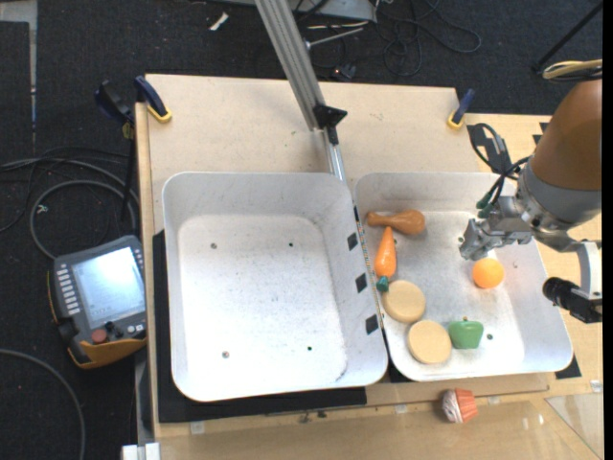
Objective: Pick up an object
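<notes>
The right bin (536, 348) holds several toy foods: a brown drumstick (399, 220), an orange carrot (385, 251), two tan round pieces (404, 301) (429, 341), a green pepper (466, 333) and an orange ball (488, 273). My gripper (476, 244) hangs over the right bin, just above and to the left of the orange ball. Nothing shows between its fingers.
The left bin (192, 209) stands beside the right one. A slanted metal pole (292, 51) crosses the bench top down to the bins' divide. A pink-orange toy (458, 405) lies on the bench below the right bin. A teach pendant (101, 295) sits at the left.
</notes>
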